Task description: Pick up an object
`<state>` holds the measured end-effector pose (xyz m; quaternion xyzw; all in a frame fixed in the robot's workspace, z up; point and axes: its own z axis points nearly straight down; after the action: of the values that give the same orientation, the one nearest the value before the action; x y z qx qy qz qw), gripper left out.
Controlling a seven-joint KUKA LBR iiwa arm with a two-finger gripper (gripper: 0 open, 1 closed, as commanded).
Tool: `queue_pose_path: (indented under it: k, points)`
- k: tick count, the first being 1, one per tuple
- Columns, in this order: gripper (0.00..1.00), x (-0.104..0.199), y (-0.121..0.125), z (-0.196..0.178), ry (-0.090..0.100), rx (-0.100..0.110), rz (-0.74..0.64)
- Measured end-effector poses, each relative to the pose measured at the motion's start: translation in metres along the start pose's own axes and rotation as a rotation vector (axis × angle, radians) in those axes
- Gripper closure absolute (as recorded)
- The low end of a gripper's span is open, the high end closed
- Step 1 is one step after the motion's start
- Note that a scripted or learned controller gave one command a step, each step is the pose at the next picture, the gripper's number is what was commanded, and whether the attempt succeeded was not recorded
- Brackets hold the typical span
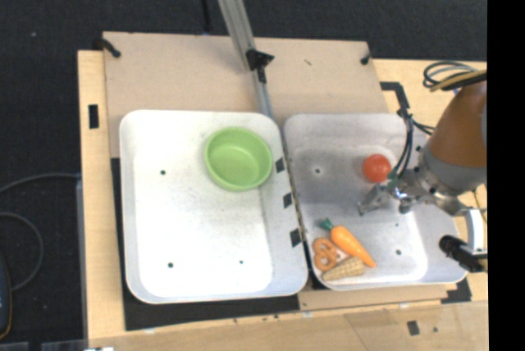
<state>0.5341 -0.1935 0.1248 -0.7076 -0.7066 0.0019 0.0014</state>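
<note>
While nothing is lifted yet, the orange plastic carrot (353, 244) and tan pretzel-like toy (326, 253) lie at the right white bin's (328, 136) near edge; farther in, the tool (382, 200), fingers apart and empty, hovers beside the small red ball (376, 168); the round green bowl (238, 159) sits toward the left white bin's (156, 210) far edge.

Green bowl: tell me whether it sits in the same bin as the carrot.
No. The green bowl sits in the left bin, while the carrot lies in the right bin.
</note>
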Motion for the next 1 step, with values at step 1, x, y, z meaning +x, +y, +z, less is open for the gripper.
queue_pose_path:
  k: [1]
  points:
    - [1.0,-0.0009,0.0026,-0.0149,0.0,-0.01,0.005]
